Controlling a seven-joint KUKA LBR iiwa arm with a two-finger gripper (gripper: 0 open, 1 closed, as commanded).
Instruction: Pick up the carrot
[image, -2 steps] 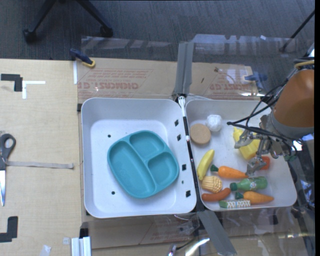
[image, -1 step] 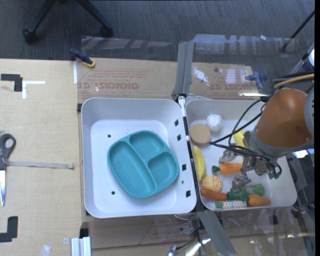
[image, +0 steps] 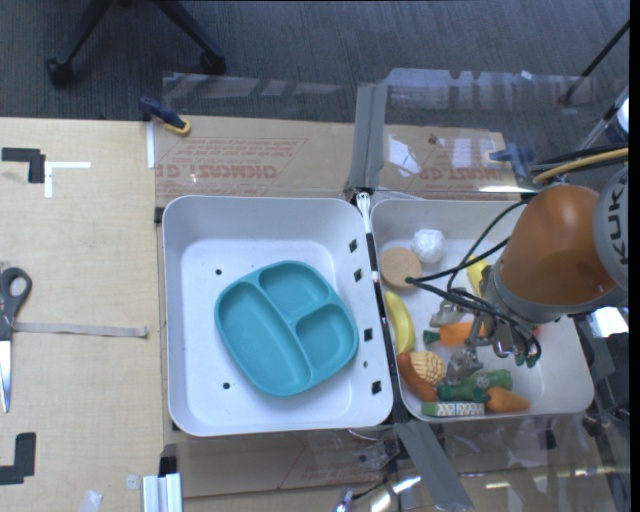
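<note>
The carrot (image: 506, 401) lies in the right bin (image: 560, 395) near its front wall, an orange root with green leaves (image: 487, 381) pointing left. My gripper (image: 464, 366) is low in that bin, just left of the leaves and right of a corn cob (image: 421, 365). The arm's orange band (image: 555, 250) and cables hide the bin's middle. A second orange piece (image: 455, 334) shows just above the gripper, partly hidden by the wrist.
The right bin also holds a banana (image: 400, 322), a tan round disc (image: 400, 265), a white ball (image: 428, 241), a yellow piece (image: 478, 276) and a red-orange piece (image: 421, 391). A teal divided plate (image: 287, 327) lies in the left bin (image: 180, 330).
</note>
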